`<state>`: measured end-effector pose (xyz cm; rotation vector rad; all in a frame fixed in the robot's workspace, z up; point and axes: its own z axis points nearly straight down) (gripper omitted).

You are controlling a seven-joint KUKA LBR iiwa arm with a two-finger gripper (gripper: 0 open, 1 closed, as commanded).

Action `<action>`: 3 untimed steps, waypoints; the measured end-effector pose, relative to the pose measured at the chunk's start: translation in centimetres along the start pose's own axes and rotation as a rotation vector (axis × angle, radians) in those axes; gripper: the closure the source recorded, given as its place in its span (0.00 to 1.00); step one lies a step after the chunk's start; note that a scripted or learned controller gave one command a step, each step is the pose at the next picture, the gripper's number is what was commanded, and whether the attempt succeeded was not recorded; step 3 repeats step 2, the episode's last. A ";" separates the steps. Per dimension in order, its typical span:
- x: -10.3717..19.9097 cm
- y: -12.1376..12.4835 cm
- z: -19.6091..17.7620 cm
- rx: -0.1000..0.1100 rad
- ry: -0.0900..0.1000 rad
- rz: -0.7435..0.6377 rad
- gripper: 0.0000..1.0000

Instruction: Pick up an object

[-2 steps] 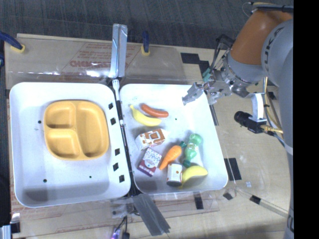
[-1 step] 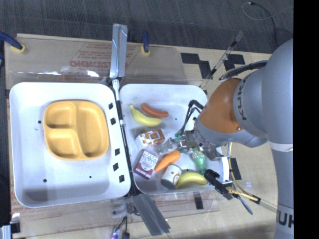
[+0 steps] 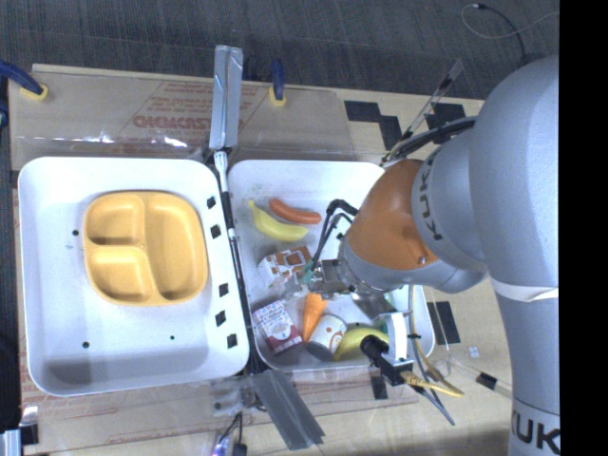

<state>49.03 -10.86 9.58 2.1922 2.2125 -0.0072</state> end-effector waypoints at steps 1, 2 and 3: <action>0.7 -0.1 -0.7 0.013 0.016 -0.012 1.00; 5.0 2.0 -9.6 0.022 0.020 0.313 1.00; 5.0 2.0 -9.6 0.022 0.020 0.313 1.00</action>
